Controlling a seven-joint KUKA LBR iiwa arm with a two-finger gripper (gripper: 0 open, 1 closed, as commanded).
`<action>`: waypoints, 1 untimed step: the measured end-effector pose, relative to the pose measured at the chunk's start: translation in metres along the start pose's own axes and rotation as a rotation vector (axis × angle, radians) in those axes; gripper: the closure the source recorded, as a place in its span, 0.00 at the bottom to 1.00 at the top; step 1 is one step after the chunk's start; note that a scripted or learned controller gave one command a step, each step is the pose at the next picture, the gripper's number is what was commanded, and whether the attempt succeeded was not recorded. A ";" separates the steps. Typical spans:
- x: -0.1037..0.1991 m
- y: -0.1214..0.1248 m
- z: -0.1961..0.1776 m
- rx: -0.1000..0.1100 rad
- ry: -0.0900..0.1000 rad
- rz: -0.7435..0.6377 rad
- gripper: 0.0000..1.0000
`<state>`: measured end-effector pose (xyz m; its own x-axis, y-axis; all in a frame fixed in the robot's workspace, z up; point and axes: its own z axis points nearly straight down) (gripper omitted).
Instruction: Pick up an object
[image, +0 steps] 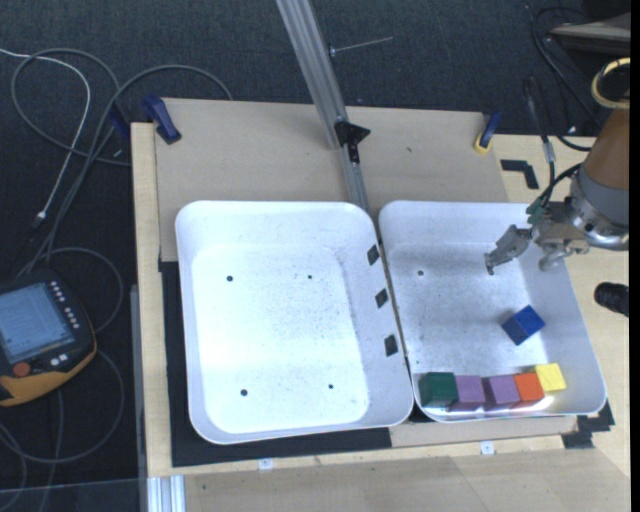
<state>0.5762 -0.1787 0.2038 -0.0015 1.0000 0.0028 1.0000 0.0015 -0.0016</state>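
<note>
Pick not started: gripper (522, 252) spread open and holding nothing, hanging above the right bin (440, 240) floor, blue cube (523, 325) lying loose just below-right of bin centre

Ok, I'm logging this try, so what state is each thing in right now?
Gripper: open, above the right bin, holding nothing.
Blue block: loose, tilted, apart from the row.
Green, purple, purple, orange, yellow blocks: lined along the near wall.
Right bin: holds all blocks.
</note>
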 end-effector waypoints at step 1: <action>-0.040 -0.008 0.099 0.007 0.000 0.004 0.00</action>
<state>0.5677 -0.2181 0.1046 0.0021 1.0000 0.0025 1.0000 -0.0021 -0.0087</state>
